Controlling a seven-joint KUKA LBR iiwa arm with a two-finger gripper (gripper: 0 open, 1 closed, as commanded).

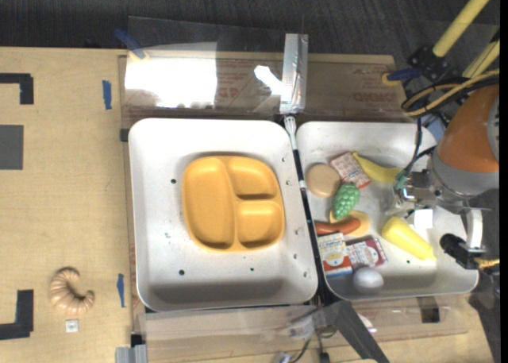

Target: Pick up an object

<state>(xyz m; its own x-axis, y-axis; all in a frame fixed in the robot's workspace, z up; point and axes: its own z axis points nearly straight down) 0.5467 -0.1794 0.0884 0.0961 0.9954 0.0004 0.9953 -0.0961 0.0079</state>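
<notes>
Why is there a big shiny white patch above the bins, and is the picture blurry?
Camera view: that bright patch is light glaring off a clear sheet standing behind the left bin. Camera view: the yellow tray looks fairly sharp, while the small toys in the right bin look a bit soft.

One fixed cam, mounted above the bench, looking down at a slant. Far enough back to take in both white bins: left bin [151, 218] w/ yellow divided tray [232, 200], right bin [397, 135] w/ toy food, plus wood benchtop [55, 218] at left and dark floor along top. Arm [472, 143] enters from frame right, cut off by the edge. No 2nd view, so no overlap.
</notes>
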